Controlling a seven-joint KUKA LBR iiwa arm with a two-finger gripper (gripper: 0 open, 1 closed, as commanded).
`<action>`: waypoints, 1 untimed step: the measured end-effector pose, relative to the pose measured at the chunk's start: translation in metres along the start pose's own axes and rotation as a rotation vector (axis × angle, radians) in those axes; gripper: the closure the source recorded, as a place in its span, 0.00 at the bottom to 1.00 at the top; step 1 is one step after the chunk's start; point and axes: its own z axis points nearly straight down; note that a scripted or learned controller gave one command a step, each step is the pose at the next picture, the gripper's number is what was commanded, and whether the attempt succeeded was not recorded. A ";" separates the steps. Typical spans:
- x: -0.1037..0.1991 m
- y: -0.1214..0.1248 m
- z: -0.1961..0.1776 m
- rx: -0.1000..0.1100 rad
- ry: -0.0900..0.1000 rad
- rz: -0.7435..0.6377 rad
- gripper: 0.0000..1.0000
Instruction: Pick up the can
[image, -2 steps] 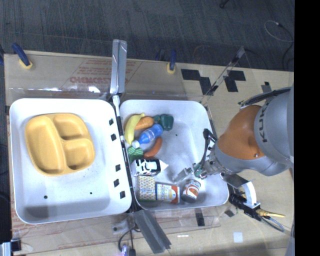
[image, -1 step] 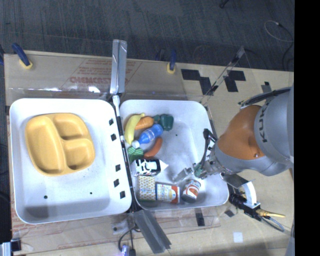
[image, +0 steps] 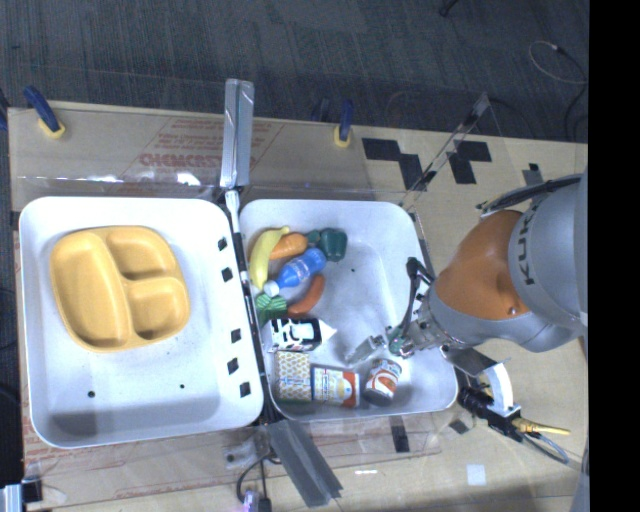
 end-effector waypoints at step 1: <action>0.000 0.000 0.000 0.000 0.000 0.000 0.00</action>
